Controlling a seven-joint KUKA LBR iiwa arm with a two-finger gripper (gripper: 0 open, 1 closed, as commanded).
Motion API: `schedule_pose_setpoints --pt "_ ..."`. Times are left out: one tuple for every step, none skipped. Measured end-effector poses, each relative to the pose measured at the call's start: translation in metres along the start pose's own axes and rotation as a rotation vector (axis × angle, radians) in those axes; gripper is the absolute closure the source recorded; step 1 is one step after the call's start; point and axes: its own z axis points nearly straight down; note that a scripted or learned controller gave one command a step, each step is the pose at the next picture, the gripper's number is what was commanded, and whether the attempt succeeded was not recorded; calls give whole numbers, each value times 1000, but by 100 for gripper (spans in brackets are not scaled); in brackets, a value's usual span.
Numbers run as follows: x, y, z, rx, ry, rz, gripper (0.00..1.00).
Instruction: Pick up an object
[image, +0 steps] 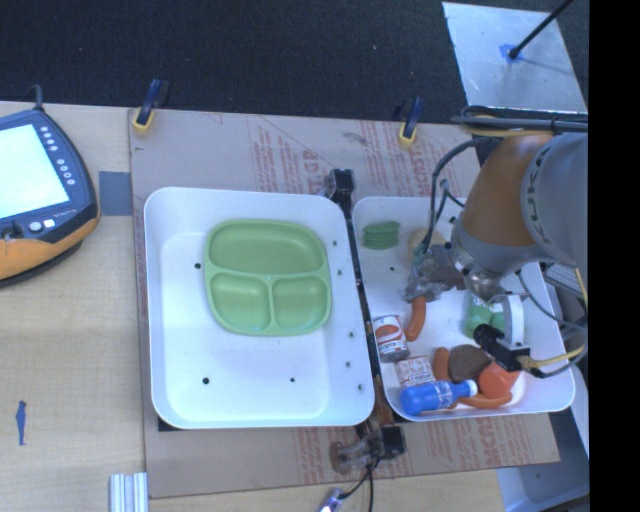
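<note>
My gripper (430, 282) hangs low over the middle of the right bin (392, 212), below the grey arm with its orange band (505, 200). An orange-red sausage (416, 317) lies just under and in front of it. Around it are a small can (388, 338), a labelled packet (412, 371), a blue bottle (436, 396), a brown lump (464, 361), an orange piece (497, 383) and a green cup (480, 318). A flat green round piece (380, 236) lies at the bin's far left. I see nothing held in the gripper.
The left bin (180, 390) holds a green divided plate (268, 276). A teach pendant (40, 195) lies on the bench at far left. Clamps (147, 105) (408, 118) grip the board's far edge. Cables (440, 190) loop beside the arm.
</note>
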Motion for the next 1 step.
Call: schedule_pose_setpoints --pt "59 20 -91 -5 2 1 100"
